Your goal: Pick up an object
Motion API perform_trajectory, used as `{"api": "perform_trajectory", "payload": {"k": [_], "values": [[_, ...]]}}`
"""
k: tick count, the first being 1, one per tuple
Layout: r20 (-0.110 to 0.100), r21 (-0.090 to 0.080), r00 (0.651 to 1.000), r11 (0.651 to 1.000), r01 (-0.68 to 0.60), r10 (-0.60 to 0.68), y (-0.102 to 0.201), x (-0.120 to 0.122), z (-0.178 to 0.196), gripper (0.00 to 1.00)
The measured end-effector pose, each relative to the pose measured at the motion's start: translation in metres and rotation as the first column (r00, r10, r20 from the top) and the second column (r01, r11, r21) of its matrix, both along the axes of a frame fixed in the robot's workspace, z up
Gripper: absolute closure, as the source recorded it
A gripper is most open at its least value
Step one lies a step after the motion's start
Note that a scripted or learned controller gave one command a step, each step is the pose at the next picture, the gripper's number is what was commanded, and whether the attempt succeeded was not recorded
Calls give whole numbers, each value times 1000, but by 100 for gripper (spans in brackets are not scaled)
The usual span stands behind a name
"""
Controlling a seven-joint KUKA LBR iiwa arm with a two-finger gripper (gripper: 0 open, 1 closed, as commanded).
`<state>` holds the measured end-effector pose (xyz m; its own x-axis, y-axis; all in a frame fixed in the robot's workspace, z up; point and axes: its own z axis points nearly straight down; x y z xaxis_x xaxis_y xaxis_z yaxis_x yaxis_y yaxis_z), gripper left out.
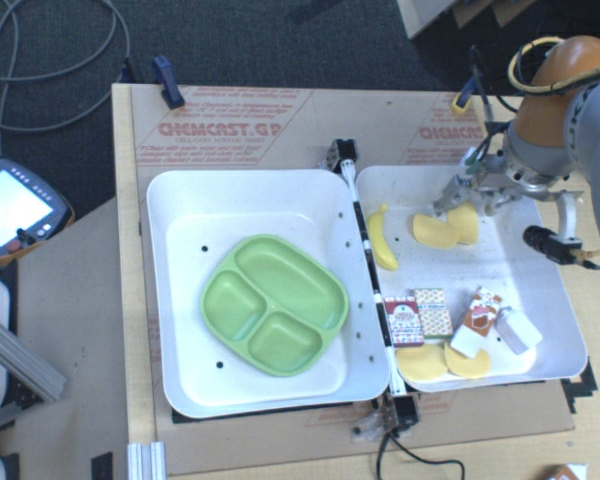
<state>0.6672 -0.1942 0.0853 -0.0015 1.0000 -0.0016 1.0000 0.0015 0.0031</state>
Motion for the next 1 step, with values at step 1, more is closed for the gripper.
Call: {"api": "perform_trajectory", "payload": {"k": [1], "values": [[3, -2, 1000, 1000, -1, 1, 0, 1, 11, 100]]}}
